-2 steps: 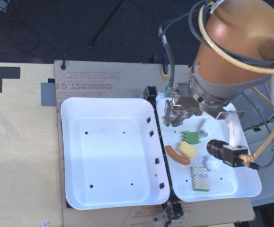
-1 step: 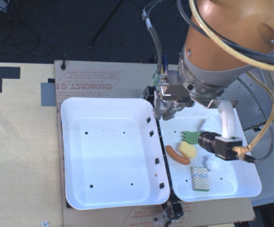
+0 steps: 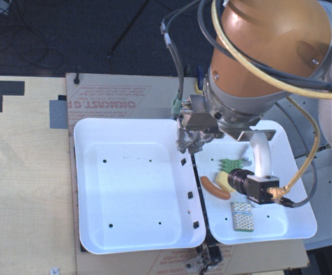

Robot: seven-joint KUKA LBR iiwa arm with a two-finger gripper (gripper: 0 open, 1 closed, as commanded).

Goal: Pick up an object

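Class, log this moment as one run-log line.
end effector: above right bin's left edge | objects: orange sausage, green toy, patterned block | nothing visibly grasped

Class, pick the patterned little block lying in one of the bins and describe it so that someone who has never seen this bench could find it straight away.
Start at the right white bin, the one beneath the arm. Look to its near edge, just below the black cylinder mounted on the arm. There lies the small rectangular block, green-and-white checked, flat, apart from the orange sausage shape and the green leafy piece: the only patterned, square-cornered thing there.
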